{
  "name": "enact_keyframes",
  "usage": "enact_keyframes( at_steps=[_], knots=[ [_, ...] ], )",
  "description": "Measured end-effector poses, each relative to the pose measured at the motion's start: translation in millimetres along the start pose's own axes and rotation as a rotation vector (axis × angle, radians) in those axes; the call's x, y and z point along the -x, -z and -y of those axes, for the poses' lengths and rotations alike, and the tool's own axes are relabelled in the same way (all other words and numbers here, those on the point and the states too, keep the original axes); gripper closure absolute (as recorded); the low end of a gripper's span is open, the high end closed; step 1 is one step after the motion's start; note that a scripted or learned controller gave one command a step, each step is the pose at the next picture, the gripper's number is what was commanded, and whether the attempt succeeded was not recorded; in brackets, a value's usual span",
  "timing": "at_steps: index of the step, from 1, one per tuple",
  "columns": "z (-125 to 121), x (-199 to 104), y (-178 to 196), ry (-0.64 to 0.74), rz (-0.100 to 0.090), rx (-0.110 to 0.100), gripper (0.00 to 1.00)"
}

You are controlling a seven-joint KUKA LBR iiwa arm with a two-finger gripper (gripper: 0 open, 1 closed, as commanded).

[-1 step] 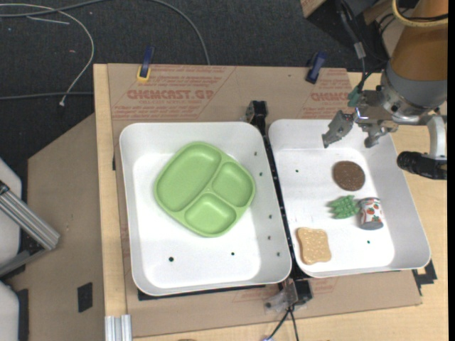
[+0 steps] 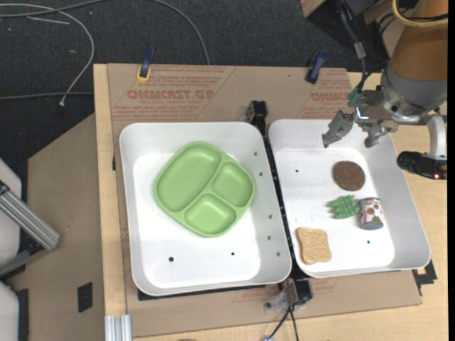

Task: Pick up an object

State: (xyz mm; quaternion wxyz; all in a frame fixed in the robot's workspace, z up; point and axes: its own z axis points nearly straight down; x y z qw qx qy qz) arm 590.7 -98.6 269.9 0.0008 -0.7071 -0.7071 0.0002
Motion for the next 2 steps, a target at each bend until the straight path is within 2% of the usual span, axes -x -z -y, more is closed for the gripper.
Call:
enact_keyframes(
  at_steps=[2],
  knots=[
    [8, -1, -112, -0.001, -0.001, -0.006, 0.0]
  ],
)
